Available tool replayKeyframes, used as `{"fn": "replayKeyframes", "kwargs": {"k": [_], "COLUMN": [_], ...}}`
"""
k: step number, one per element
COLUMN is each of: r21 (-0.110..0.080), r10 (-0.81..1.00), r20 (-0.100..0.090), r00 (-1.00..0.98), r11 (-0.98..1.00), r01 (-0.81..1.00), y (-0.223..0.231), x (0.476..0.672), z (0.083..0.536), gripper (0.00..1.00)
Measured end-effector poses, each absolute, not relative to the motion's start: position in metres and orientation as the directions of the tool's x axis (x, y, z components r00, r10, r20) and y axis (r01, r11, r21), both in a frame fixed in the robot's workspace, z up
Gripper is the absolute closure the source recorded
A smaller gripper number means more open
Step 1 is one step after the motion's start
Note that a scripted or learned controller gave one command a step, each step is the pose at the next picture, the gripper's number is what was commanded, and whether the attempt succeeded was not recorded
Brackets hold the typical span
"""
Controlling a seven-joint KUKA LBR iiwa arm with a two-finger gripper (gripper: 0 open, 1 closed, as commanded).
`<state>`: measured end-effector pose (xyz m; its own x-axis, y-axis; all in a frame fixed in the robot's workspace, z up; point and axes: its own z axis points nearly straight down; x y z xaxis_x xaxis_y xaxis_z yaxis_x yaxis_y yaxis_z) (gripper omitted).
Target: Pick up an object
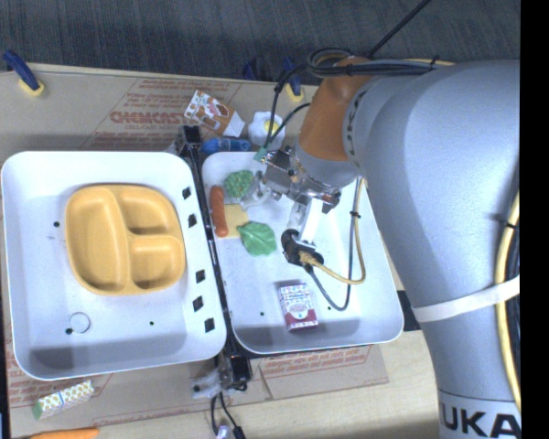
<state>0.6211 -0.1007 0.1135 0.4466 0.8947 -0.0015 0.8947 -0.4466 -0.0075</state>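
From my end, nearest the bottom of the frame in the right bin (366, 323) there's a small red packet (297, 304). Above it sits a green leafy piece (257, 238), an orange hot dog (219, 210) and broccoli (239, 184). The gripper (276, 177) hovers by the broccoli; can't tell if its fingers are clenched. A yellow tray (123, 238) sits in the left bin (27, 273).

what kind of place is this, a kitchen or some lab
Most likely a robotics lab bench set up for grasping trials, not a kitchen. A grey KUKA arm reaches over two white bins resting on flattened cardboard, and the food in them, like the green lettuce piece, looks like plastic toys.
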Motion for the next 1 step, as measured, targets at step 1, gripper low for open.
{"fn": "replayKeyframes", "kwargs": {"k": [1], "r21": [-0.009], "r10": [0.813], "r20": [-0.004], "r00": [0.582], "r11": [-0.582], "r01": [0.813], "y": [-0.0936], "x": [0.6459], "z": [0.0913], "gripper": [0.0]}}
